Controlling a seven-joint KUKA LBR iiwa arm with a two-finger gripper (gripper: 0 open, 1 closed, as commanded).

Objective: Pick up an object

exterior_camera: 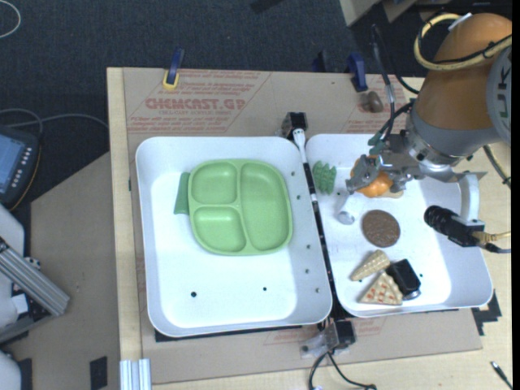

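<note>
The orange object (pixel 379 189) lies in the upper middle of the right bin (pixel 455 287), right of the frame's centre. The gripper (pixel 367 180) sits directly over it, its metal parts covering the object's top and left side. From this angle it cannot be told how far the gripper is open, or whether it has hold of the orange object at all.

Just left of the gripper, close to the bin's left wall, is a small green object (pixel 325 175). Below the orange object lies a brown round disc (pixel 380 227). Further down, near the bin's lower edge, are two tan wedge-shaped pieces (pixel 370 265), one above the other, with a small black block (pixel 405 276) touching them on their right.

The left bin (pixel 162 283) holds a green divided plate (pixel 240 205) in its upper half. The grey arm with its orange band (pixel 467 71) comes in from the upper right of the frame
</note>
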